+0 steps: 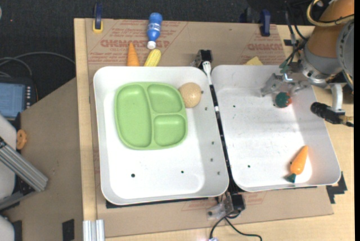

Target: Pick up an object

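Observation:
In the right bin [264, 144], a small red and green object [282, 100] lies near the far right. My gripper [280, 86] hovers just above and behind it, very close, at the end of the grey arm with its orange band [332, 15]. An orange toy carrot [298, 161] with a green tip lies near the front right corner of the same bin. The left bin [146, 172] holds a green divided plate [149, 115], and a tan round object [190, 94] rests at the plate's far right corner.
Behind the left bin on the cardboard lie a blue and white bottle [153, 30], a small carrot [132, 55] and a yellow corn piece [152, 57]. A black cable fitting [204, 58] sits between the bins at the back. Clamps hold the board's far edge.

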Robot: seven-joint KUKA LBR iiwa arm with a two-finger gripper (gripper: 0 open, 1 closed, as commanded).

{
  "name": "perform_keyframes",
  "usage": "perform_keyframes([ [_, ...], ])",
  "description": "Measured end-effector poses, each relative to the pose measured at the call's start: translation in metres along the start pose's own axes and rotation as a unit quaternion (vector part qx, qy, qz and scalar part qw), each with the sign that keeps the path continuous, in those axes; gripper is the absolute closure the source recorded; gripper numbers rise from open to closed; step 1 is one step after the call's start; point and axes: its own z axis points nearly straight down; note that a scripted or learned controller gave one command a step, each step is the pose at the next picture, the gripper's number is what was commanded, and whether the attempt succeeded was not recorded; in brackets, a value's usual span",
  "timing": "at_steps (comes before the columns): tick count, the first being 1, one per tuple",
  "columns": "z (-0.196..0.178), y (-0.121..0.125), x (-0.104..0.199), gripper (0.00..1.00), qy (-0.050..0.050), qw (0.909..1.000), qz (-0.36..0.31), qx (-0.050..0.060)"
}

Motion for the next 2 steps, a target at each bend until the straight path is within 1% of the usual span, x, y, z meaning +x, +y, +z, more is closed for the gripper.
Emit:
perform_keyframes([
  [1, -0.021, -0.062, -0.009, 0.0, -0.001, 1.0, 0.001, 0.001],
  [2, 0.0, -0.016, 0.036, 0.0, -0.005, 1.0, -0.001, -0.003],
])
